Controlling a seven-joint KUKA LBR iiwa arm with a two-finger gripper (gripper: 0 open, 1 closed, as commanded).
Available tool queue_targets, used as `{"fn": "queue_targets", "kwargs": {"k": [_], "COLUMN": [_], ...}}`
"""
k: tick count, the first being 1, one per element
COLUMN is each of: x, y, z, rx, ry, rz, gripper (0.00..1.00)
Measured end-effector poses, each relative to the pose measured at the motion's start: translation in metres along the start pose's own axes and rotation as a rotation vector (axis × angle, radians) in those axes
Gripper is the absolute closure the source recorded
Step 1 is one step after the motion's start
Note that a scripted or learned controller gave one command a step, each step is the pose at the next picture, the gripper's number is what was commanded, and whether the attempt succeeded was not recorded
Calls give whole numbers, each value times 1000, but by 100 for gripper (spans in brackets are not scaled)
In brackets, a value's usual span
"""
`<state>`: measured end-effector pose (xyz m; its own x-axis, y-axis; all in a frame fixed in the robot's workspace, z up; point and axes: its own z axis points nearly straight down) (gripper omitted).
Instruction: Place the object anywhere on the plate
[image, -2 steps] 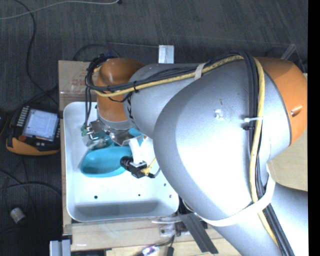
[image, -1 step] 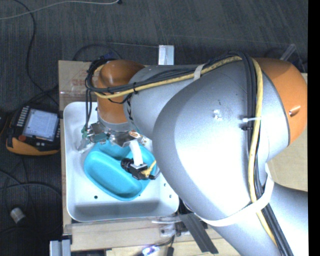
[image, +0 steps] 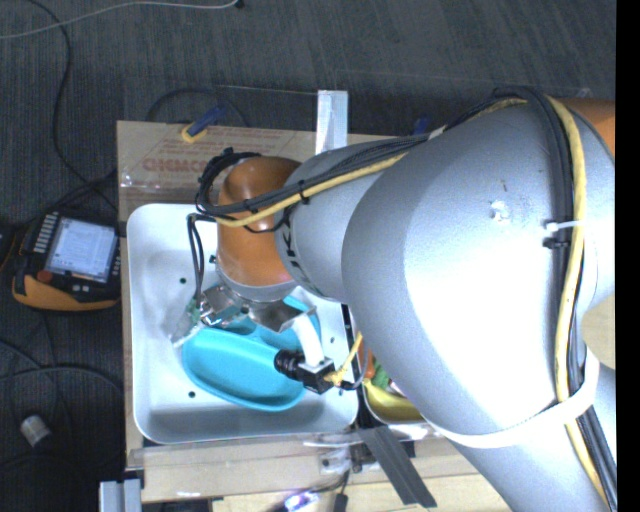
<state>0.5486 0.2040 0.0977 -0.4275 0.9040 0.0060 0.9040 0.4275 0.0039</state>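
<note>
In the camera view, the grey arm (image: 470, 280) with its orange band (image: 255, 225) reaches over the left white bin (image: 150, 330), which rests on the table (image: 160, 160). A blue plate (image: 235, 368) lies in that bin, tilted against the near wall. The hand (image: 222, 310) hangs just above the plate's far edge; its opening and any hold cannot be told. The object cannot be made out.
</note>
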Motion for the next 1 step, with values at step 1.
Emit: {"fn": "queue_targets", "kwargs": {"k": [1], "x": [-1], "y": [-27], "z": [2], "rx": [-40], "ry": [16], "rz": [64], "gripper": [0]}}
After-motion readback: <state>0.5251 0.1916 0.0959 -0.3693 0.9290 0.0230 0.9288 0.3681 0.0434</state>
